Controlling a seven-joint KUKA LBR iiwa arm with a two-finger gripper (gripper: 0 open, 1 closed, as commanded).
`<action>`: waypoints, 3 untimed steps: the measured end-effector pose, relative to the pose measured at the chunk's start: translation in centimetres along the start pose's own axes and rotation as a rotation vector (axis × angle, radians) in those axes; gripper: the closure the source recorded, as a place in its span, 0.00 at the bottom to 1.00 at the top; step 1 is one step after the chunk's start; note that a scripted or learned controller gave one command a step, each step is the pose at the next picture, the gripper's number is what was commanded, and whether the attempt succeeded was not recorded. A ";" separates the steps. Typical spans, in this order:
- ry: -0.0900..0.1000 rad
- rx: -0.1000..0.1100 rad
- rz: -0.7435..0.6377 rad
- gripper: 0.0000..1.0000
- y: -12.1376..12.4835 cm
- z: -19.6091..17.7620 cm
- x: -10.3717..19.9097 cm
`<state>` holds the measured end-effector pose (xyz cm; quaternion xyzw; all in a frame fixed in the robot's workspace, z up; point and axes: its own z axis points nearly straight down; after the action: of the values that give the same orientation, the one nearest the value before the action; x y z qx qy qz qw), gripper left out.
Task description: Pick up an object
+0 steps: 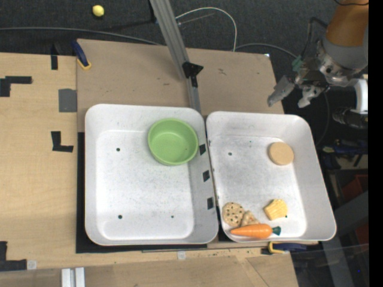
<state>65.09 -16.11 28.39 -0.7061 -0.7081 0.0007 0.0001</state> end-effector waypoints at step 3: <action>0.001 0.005 0.000 0.00 -0.4 8.8 0.7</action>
<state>64.72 -15.40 19.59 -0.7061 -0.7081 0.0021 0.0019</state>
